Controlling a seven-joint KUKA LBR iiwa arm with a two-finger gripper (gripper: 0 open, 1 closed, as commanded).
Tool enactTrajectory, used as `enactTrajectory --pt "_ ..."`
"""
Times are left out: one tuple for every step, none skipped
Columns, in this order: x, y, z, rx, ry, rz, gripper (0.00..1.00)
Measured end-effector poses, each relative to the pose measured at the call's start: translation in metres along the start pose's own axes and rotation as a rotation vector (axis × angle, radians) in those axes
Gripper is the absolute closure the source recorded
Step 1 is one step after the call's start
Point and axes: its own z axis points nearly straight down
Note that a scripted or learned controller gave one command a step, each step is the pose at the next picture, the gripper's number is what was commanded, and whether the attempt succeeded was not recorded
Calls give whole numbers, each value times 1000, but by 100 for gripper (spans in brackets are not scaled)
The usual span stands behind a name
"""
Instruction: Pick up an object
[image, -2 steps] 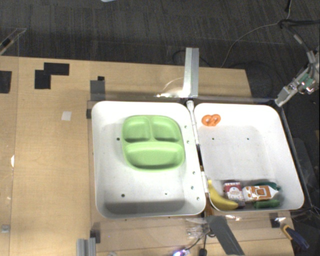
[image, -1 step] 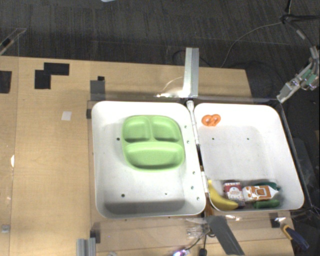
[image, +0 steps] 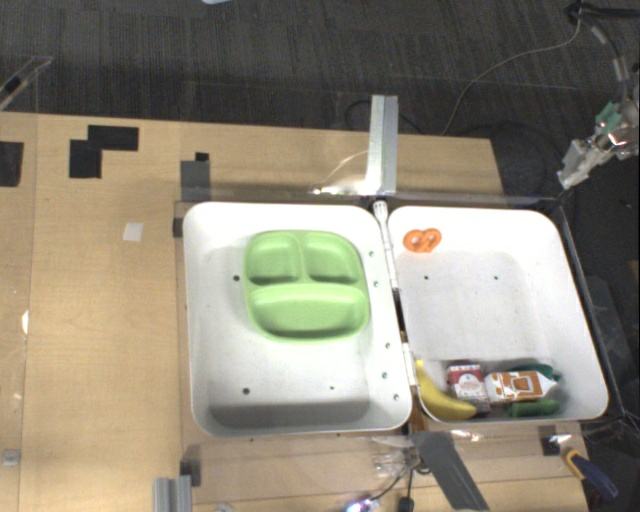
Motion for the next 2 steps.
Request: enactTrajectory --pt "2 39 -30 -1 0 23 100" --pt "-56 37 -36 2 0 64 100"
